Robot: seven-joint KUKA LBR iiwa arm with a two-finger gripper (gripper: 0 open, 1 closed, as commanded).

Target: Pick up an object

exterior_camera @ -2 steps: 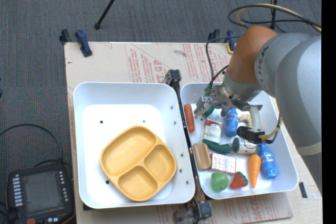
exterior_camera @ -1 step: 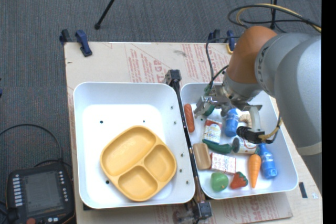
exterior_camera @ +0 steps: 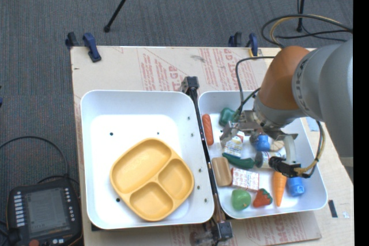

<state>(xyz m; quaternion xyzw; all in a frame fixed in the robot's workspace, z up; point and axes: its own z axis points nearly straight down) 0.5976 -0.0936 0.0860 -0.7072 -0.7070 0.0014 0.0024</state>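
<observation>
My bench [exterior_camera: 144, 63] carries two white bins side by side. The left bin [exterior_camera: 101, 106] holds a yellow divided plate [exterior_camera: 151, 180], well apart from where I work. The right bin [exterior_camera: 320, 196] is crowded with small toy food, and that crowding is my main worry.

My arm [exterior_camera: 300, 86] reaches over the right bin and covers much of its upper half, so I cannot see everything beneath it. My tool [exterior_camera: 235, 134] sits low among the things near the bin's upper left; I cannot tell how its jaws stand, nor whether anything is between them.

Any of these pieces would do as the thing to pick up. Closest to the tool are a small white packet [exterior_camera: 233, 147] and a dark green pepper-like piece [exterior_camera: 241, 161]. They lie so near each other that I might pinch two at once, or nudge one aside and close on nothing.

The orange sausage [exterior_camera: 207, 128] lies along the bin's left wall, where a finger could jam against the wall. The carrot [exterior_camera: 278, 187], red-and-white box [exterior_camera: 246, 179], tan bread piece [exterior_camera: 221, 171] and green pepper [exterior_camera: 241, 199] lie nearer the front, and a sweep of my tool could scatter them.
</observation>
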